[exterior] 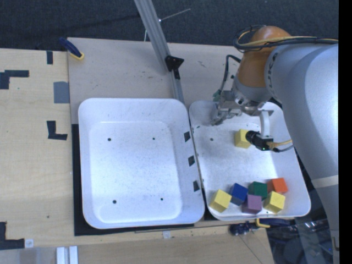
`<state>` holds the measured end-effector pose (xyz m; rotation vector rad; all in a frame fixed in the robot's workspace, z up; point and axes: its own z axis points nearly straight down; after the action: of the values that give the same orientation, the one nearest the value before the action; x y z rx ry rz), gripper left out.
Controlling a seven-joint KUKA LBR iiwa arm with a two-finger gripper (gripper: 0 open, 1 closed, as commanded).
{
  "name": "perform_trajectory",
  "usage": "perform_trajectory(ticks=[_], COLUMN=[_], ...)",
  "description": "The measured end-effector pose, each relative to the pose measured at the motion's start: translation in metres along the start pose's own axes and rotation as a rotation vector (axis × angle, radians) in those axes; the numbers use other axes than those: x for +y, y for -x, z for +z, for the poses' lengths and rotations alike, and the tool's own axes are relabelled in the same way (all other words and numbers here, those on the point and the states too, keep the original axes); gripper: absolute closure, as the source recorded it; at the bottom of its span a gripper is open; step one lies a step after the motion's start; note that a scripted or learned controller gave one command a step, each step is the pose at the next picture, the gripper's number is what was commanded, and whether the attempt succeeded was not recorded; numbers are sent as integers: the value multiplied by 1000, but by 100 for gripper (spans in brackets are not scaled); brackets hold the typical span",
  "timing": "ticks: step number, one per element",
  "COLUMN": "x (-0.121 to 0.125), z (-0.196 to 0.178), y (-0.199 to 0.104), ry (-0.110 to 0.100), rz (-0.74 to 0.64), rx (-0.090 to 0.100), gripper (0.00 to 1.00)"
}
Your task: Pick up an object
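Observation:
My gripper hangs low over the far left corner of the right bin. A yellow cube lies just right of it and a little nearer, apart from it. Along the bin's near edge sits a cluster of cubes: yellow, blue, green, orange, purple and another yellow. Nothing shows under the gripper.
The left bin stands beside the right one, their rims touching. A slanted metal bar runs down from the top to a black clamp behind the bins. The grey arm covers the right bin's far right side.

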<state>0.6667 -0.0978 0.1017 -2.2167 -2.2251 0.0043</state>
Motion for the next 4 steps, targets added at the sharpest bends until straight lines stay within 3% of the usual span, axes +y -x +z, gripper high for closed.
perform_trajectory(ticks=[2,4], x=[-1,-44], z=[-109,-104], y=[-5,-115], ry=[7,-1], rz=[2,-3], rx=[1,3], gripper=[100,100])
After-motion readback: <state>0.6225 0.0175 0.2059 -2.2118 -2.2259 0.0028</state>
